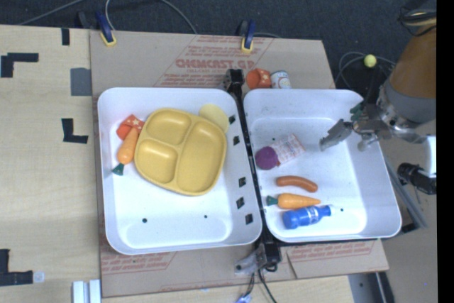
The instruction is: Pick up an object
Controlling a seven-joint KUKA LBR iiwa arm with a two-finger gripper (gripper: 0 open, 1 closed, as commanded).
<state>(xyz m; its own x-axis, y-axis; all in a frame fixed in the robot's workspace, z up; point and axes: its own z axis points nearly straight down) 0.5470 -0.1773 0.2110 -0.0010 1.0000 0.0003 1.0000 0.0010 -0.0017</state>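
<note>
I'm hovering my tool (339,136), released and carrying nothing, over the right bin (369,223). Nothing picked yet. Nearest: wrapped packet (289,148), purple ball (267,158); sausage (297,184), carrot (298,201), blue bottle (306,216) are lying nearer the front.

Fixed cam above bench, slanted down on both bins (113,174).

Toy food (296,184) flat in right bin (369,174)

light: even, bright | glare: white bins (174,238) | shadows: soft | focus: slightly blurred
</note>
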